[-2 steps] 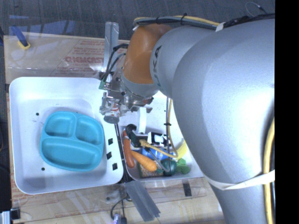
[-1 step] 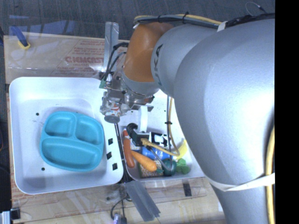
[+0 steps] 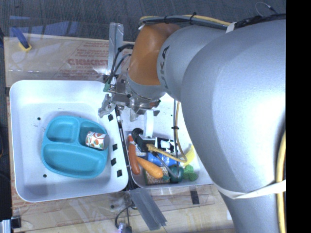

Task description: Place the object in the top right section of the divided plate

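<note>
A small can (image 3: pixel 95 140) with a white and red label lay on its side in the top right section of the blue plate (image 3: pixel 73 161), in the left bin (image 3: pixel 29 101). The claw (image 3: pixel 118 108) hung above and to the right of it, apart from it, over the bins' shared edge, released and grasping nothing.

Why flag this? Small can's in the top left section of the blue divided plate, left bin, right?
Wrong section: the small can lies in the top right section of the blue divided plate, in the left bin, as the camera view shows.
</note>
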Motion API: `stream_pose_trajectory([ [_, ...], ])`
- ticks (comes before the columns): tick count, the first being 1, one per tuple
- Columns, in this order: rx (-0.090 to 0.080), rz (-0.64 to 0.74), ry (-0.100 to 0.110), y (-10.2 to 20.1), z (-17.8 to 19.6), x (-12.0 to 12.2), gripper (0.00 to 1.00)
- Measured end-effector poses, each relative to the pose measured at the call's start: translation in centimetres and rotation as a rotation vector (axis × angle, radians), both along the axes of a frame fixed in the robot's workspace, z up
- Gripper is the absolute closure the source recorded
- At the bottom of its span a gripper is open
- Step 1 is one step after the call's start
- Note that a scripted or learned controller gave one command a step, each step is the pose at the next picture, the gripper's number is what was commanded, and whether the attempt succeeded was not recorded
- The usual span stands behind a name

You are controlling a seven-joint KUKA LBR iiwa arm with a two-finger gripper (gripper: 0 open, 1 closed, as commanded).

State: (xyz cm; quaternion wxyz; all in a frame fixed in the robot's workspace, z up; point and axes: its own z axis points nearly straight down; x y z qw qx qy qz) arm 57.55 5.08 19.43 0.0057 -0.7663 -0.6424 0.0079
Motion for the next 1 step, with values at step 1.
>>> stream_pose_trajectory([
  [1,0.003,0.212,-0.008,-0.64,-0.63,-0.72,0.0],
])
